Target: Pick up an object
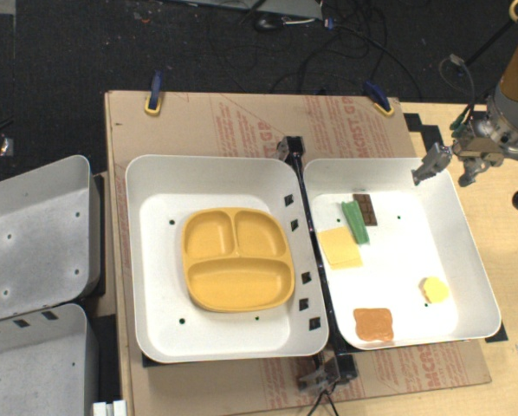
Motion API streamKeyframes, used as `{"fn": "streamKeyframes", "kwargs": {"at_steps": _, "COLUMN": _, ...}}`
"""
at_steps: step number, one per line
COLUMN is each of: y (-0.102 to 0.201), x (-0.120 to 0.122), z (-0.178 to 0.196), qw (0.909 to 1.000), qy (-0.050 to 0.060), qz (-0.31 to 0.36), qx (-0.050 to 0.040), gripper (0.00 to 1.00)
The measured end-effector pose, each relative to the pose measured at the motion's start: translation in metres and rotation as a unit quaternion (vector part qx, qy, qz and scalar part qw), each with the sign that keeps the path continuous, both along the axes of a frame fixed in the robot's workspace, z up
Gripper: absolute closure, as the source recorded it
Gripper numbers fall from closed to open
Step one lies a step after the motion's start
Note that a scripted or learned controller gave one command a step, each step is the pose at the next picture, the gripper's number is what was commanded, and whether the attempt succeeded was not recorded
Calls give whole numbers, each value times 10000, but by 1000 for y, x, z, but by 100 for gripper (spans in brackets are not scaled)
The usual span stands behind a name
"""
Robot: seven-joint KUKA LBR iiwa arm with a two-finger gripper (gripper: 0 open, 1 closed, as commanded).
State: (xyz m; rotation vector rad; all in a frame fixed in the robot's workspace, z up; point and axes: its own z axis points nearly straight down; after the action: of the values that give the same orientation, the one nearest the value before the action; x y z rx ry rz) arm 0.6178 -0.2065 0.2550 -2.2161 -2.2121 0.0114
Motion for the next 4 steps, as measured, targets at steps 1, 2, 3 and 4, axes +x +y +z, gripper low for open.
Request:
{"fn": "streamKeyframes", "kwargs": {"at_steps": 1, "y": 1, "x": 2, "z": 8, "qw": 10000, "qy": -63, "qz": 16, "qx": -15, "gripper": 0}}
{"fn": "streamKeyframes", "kwargs": {"at_steps": 2, "y": -5, "x": 10, "z": -44, "qw": 10000, "qy": -43, "qz": 7, "qx": -10, "gripper": 0}}
{"fn": "streamKeyframes", "kwargs": {"at_steps": 3, "y": -6, "x": 7, "z": -88, "qw": 10000, "qy": -44, "qz": 5, "qx": -9, "gripper": 0}}
{"fn": "streamKeyframes", "kwargs": {"at_steps": 4, "y": 1, "x": 13, "z": -139, "qw": 10000, "qy": -45, "qz": 24, "qx": -7, "gripper": 0}}
